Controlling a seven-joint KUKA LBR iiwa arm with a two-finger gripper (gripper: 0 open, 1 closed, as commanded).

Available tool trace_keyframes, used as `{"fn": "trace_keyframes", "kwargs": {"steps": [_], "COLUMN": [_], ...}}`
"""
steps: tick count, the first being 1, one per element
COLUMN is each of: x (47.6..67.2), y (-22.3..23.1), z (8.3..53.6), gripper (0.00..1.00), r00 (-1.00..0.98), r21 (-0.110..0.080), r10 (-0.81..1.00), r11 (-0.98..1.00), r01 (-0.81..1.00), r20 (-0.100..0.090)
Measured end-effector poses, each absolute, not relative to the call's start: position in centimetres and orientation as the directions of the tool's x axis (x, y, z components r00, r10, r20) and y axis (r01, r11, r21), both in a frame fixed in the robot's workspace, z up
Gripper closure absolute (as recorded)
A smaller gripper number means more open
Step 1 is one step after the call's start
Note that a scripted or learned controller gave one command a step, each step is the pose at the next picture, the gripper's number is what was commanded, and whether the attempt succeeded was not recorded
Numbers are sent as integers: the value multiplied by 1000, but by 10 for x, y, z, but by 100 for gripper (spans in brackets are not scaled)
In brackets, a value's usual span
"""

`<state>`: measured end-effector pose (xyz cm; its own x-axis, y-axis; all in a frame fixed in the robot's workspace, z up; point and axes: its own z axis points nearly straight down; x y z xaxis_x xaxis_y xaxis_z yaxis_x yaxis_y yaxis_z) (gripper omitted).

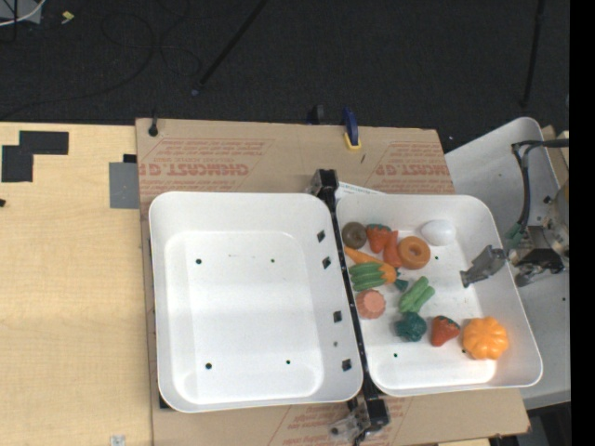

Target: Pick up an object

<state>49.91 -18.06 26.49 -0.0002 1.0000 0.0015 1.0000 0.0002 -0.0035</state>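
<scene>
Approach step: gripper [483,266] hanging over the right bin [521,365] at its 3 o'clock edge, fingers seemingly parted, grasping nothing. Pumpkin [485,337] lying at 6 o'clock from it. Next: descending, then clenching.

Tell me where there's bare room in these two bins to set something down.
The left bin offers open floor wall to wall. In the right bin, toys crowd beside the divider; bare patches lie along the front wall and between the gripper and pumpkin.

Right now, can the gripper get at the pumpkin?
Probably yes. The gripper hangs over the right bin's right side, and the pumpkin lies just nearer the camera, uncovered, with only the strawberry beside it.
</scene>
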Motion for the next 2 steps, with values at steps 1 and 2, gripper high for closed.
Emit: {"fn": "trace_keyframes", "kwargs": {"steps": [1,2], "x": [555,615], "y": [-169,-162], "z": [80,88], "gripper": [0,0], "r00": [-4,-3], "r21": [-2,2], "r10": [1000,1000], "r11": [4,3], "r01": [1000,1000], "r20": [1,0]}}
